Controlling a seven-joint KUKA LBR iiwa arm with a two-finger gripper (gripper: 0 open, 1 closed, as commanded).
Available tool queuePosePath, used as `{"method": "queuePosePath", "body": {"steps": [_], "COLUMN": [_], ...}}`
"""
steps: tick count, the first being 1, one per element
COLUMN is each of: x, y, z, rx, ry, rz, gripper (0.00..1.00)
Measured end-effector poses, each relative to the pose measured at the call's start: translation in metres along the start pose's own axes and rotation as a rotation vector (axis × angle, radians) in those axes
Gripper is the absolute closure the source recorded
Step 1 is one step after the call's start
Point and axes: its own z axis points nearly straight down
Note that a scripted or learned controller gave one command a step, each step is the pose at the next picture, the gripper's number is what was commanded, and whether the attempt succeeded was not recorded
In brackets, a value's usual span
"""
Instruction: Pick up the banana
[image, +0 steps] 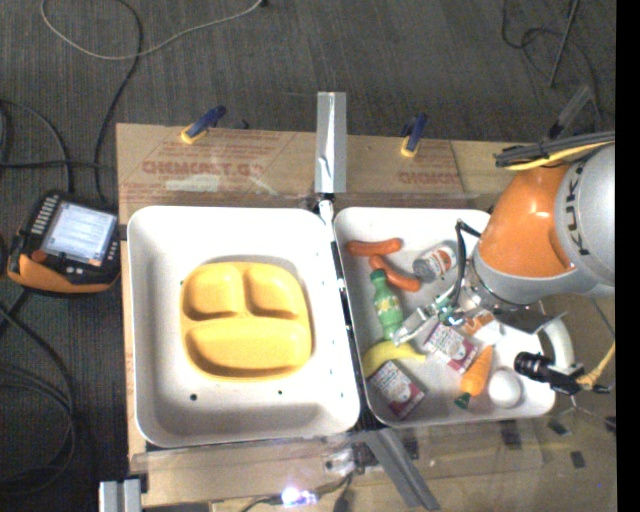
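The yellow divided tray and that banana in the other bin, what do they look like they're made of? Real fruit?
The yellow tray looks like moulded plastic: one even colour, rounded compartment edges, a soft sheen. The banana is partly covered by the green bottle and the gripper; its flat, unspotted yellow hints at a plastic toy, though real fruit can't be ruled out. Both white bins look like smooth, thin plastic.

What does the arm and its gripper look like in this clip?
The arm is grey with a rounded orange band above the wrist, and part of black KUKA lettering shows on the grey shell. Thin dark cables run along the wrist. The gripper is a small metallic piece, with details too fine to make out.
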Motion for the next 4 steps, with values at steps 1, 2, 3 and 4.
{"method": "queuePosePath", "body": {"steps": [1, 2, 3, 4], "x": [0.008, 0.003, -0.002, -0.064], "y": [0.01, 0.005, 0.008, 0.021], "z": [0.038, 0.047, 0.035, -0.05], "rx": [-0.013, -0.023, -0.035, 0.001], "ry": [-0.005, -0.013, -0.022, -0.003], "rz": [0.383, 0.325, 0.327, 0.4], "gripper": [0.0, 0.0, 1.0, 1.0]}}
